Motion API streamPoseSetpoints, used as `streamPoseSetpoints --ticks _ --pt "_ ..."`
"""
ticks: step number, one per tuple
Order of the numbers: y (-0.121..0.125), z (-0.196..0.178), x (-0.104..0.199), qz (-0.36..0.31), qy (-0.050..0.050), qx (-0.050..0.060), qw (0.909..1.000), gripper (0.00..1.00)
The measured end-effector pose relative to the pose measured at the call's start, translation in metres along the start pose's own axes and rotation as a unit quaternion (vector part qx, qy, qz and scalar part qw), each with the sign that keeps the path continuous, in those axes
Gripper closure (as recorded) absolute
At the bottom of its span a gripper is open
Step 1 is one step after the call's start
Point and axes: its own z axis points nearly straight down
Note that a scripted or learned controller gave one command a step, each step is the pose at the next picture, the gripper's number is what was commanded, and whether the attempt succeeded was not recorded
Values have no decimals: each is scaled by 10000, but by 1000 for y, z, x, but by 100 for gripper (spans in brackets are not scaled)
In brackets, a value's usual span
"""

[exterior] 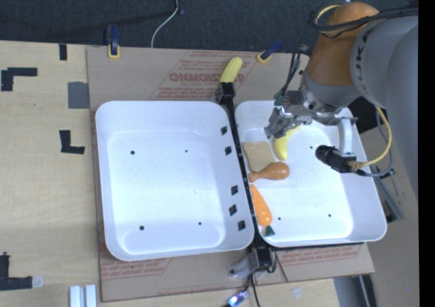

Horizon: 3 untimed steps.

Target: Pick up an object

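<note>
1. Two shallow white plastic bins, the left bin [119, 163] and the right bin [340, 221], each speckled with small black dots.
2. Tan slice of toy bread [257, 155].
3. Brown-orange toy drumstick [270, 172].
4. Orange toy carrot [260, 208] (green at its tip).
5. Yellow toy banana [281, 146].
6. Brown cardboard sheet [194, 78] printed in red lettering.

The gripper [280, 124] is being held over the right bin [340, 221], just above a banana [281, 146] beside bread [258, 155].
</note>
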Motion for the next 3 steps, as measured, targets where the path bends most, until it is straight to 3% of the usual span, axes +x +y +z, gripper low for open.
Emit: streamPoseSetpoints --ticks 2,3 --pt "-82 -182 128 6 6 -1 10000 100" --pt "-116 -147 155 39 -11 61 10000 100"
